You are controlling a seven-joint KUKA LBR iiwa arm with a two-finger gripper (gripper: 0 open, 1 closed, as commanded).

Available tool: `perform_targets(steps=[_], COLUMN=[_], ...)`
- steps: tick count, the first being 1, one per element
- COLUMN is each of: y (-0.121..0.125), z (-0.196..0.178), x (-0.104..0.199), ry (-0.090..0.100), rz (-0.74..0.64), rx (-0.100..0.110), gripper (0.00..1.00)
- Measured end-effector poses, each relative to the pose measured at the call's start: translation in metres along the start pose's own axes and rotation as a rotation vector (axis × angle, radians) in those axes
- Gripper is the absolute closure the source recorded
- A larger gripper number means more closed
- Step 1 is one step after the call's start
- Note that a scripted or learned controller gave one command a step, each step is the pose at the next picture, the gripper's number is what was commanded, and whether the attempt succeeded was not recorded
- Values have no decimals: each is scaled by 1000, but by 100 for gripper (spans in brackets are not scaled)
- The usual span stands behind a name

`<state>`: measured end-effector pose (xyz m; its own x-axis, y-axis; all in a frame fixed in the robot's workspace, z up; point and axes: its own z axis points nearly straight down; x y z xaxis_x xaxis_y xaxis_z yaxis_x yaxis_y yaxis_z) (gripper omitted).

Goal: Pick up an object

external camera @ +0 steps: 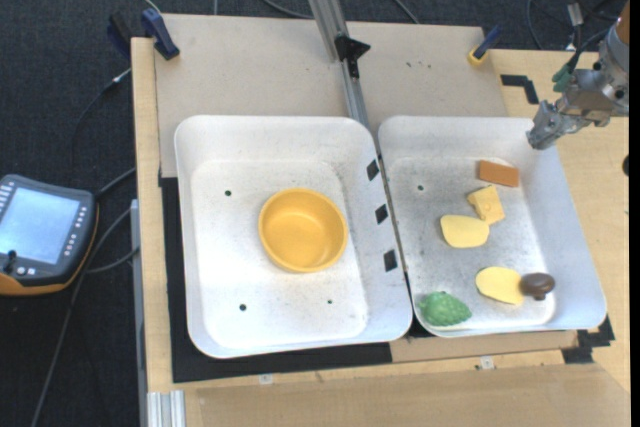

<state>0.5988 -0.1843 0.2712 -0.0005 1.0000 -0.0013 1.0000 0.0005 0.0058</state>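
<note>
Objects for picking lie in the right bin (570, 205): an orange block (498, 174) near the far side, a small yellow wedge (488, 204) just below it, a pale yellow piece (465, 232) touching that wedge, another yellow piece (499, 284) nearer the front with a dark brown knob (538, 286) against its right end, and a green lump (443, 308) at the front left corner. The left bin (205, 215) holds 1 yellow bowl (302, 230), upright. The gripper (546, 130) hangs over the right bin's far right corner, apart from every object; whether its jaws are apart or together cannot be told.
</note>
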Motion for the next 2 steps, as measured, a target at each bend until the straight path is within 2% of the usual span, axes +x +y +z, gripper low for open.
perform_targets(steps=[2], y=[-11], z=[19], x=[105], ry=[2], rz=[-4], rx=[6], gripper=[100])
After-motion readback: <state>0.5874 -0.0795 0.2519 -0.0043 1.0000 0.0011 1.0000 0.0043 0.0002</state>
